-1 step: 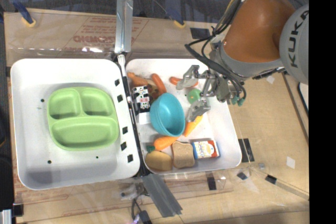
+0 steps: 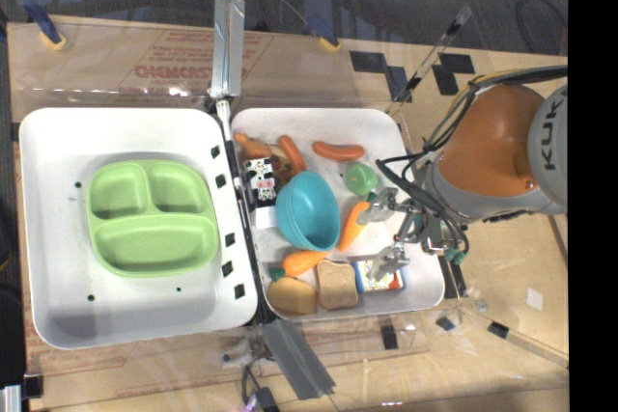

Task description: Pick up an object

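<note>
Carrot (image 2: pixel 353 224), orange and tapered, looks the likeliest pick: it lies tilted in the right bin (image 2: pixel 410 299), its fat end towards one o'clock, leaning against the teal bowl (image 2: pixel 308 209) on its nine o'clock side. The gripper (image 2: pixel 391 229) hangs just at its three o'clock, fingers spread apart with nothing between them — one fingertip (image 2: pixel 382 200) up near the carrot's top, the other down by the small blue-and-white packet (image 2: pixel 384 277) at six o'clock. Trouble ahead, I'd say: that carrot is slim, smooth and slanted, so closing fingers could roll it away or shove it under the bowl's rim. The bowl itself is so close that a finger may strike it and drag it along. The green ball (image 2: pixel 361 178) sits at twelve o'clock, the bread slice (image 2: pixel 337 286) at seven — crowded quarters, and a descent slightly off could clamp the packet instead, or nothing. The carrot looks hard and slick.
</note>
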Controlling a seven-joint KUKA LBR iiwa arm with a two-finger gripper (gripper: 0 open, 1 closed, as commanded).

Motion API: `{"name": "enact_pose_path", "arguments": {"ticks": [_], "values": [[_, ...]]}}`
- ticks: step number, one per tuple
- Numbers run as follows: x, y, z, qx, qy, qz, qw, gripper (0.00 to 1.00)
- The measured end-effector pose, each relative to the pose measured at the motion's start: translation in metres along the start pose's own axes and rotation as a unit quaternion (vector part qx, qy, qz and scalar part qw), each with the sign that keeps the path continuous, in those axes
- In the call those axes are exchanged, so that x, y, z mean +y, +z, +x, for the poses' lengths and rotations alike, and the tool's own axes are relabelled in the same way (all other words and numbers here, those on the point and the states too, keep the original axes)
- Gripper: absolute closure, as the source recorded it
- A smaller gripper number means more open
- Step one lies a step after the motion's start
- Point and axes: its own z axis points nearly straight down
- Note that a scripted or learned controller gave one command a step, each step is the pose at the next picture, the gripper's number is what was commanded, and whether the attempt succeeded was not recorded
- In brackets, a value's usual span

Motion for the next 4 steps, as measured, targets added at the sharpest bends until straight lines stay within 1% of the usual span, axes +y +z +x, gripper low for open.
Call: {"name": "enact_pose_path", "arguments": {"ticks": [1, 2, 3, 4], "values": [[0.003, -0.004, -0.003, -0.004, -0.003, 0.000, 1.0000, 0.00], [0.093, -0.089, -0.012, -0.008, 0.128, -0.001, 0.9918, 0.00], [0.092, -0.088, -0.012, -0.007, 0.129, 0.000, 0.9916, 0.00], [0.025, -0.039, -0.041, -0.005, 0.227, 0.000, 0.9740, 0.00]]}}
